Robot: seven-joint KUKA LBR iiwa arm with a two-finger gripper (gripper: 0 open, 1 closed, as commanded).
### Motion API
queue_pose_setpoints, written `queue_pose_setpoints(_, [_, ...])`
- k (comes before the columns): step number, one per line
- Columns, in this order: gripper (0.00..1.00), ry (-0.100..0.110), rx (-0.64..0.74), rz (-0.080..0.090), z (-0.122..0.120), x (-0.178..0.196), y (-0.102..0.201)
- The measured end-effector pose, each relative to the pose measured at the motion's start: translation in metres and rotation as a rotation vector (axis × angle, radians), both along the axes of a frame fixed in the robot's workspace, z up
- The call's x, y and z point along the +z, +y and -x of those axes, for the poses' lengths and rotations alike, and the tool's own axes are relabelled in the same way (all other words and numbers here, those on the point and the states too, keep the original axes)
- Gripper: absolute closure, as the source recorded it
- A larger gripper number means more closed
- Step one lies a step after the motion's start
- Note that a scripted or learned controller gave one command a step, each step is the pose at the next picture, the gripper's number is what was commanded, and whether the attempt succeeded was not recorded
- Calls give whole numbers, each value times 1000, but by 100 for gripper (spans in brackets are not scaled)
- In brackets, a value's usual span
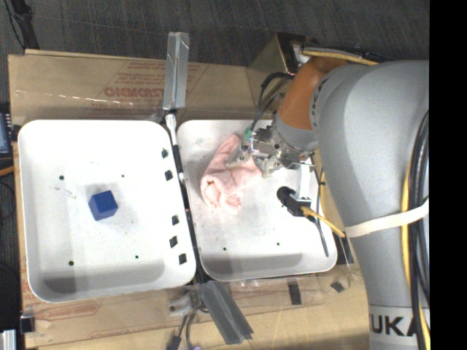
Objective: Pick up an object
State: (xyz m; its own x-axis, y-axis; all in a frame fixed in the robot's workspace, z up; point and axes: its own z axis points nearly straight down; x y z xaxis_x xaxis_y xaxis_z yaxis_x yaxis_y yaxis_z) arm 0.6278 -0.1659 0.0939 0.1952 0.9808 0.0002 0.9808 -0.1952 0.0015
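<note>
My end effector [257, 154] sits at the upper edge of the pink cloth [225, 175] in the right bin [252, 265], grip state unclear; soft and light, I would pinch a raised fold.

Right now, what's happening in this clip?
A grey KUKA arm with an orange wrist band reaches in from the right, and its pincer is down over the upper edge of a crumpled pink cloth in the right-hand shallow white bin. Whether it actually holds the cloth can't be told from here. A small blue cube sits untouched in the left-hand white bin.
</note>
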Motion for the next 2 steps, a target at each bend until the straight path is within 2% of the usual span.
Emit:
queue_pose_setpoints(1, [0, -1, 261, 1, -31, 1, -29])
queue_pose_setpoints(2, [100, 0, 273, 0, -32, 11, -25])
